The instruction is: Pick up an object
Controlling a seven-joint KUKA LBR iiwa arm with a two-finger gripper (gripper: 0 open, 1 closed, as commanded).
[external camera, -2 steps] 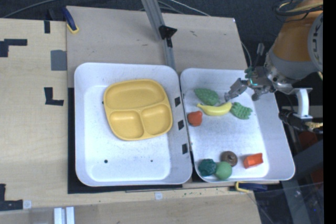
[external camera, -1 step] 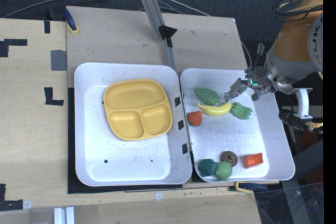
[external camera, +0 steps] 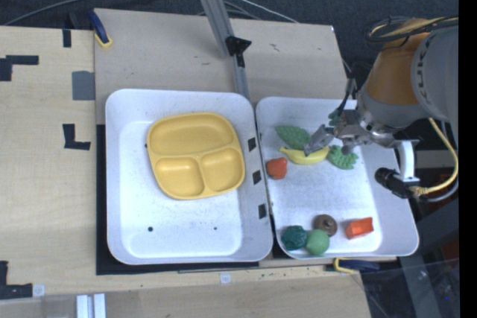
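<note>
Since the grey two-finger gripper [external camera: 333,136] (finger state I cannot tell) hovers over the right bin, the curved yellow plastic banana [external camera: 305,156] lies just at its eight o'clock, long axis three-to-nine.

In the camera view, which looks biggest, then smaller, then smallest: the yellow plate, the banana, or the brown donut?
1. Yellow plate, by far the largest.
2. Banana, much smaller, partly under the gripper.
3. Brown donut, smallest.

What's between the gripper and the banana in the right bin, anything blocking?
Nothing visible. The gripper sits directly over the right end of the yellow banana, with the green leafy pieces flanking it on either side, close enough to get bumped.
</note>
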